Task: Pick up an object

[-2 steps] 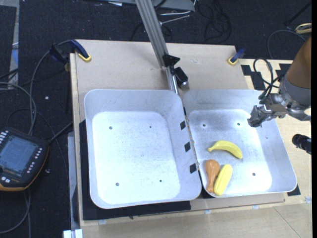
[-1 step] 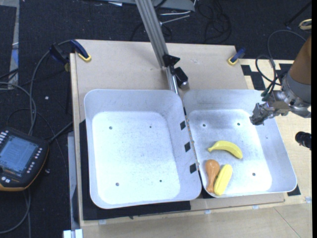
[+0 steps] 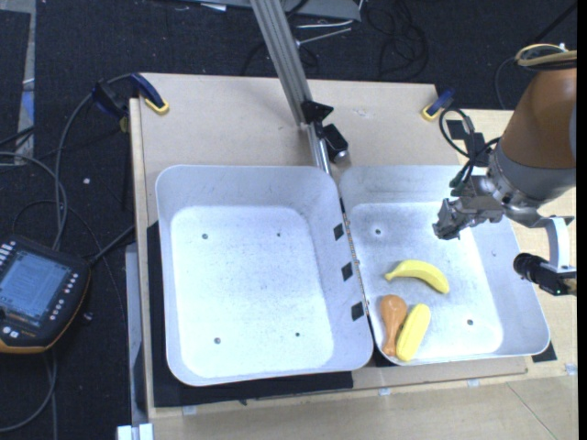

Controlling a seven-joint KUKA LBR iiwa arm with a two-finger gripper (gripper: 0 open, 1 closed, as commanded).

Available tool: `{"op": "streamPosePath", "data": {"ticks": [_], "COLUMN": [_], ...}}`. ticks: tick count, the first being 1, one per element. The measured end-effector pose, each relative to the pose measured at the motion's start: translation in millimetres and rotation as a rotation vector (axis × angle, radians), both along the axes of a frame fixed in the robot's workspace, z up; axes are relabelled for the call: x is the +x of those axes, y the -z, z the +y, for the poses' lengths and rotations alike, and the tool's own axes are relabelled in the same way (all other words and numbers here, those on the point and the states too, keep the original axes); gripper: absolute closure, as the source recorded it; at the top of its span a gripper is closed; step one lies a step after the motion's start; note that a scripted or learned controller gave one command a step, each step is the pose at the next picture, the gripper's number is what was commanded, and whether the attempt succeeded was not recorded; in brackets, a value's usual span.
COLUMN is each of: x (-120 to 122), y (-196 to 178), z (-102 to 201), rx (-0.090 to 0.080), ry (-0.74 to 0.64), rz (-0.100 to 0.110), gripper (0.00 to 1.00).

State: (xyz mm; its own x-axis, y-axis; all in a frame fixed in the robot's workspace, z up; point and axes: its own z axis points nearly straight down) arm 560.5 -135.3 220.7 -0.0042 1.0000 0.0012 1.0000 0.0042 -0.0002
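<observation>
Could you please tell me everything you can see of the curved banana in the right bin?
The banana is plain yellow, smooth and glossy like plastic, and whole. It lies flat on the floor of the right bin, arched upward, its ends pointing left and lower right. It sits apart from the yellow oblong piece and orange drumstick-shaped piece below it. The gripper hangs up and to its right, not touching.

Two shallow white bins, a left bin (image 3: 183,200) and a right bin (image 3: 523,328), sit side by side, with three items: two yellow bananas (image 3: 419,274) (image 3: 413,331) and one orange drumstick-shaped piece (image 3: 393,319).
</observation>
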Motion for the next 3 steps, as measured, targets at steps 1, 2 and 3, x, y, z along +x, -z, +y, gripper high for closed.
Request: {"op": "streamPosePath", "data": {"ticks": [1, 2, 3], "x": [-9, -7, -8], "y": [-5, 3, 7], "z": [46, 99, 150], "rx": [0.0, 0.0, 0.0], "ry": [0.0, 0.0, -0.001], "rz": [0.0, 0.0, 0.0], "gripper": [1.0, 1.0, 1.0]}}
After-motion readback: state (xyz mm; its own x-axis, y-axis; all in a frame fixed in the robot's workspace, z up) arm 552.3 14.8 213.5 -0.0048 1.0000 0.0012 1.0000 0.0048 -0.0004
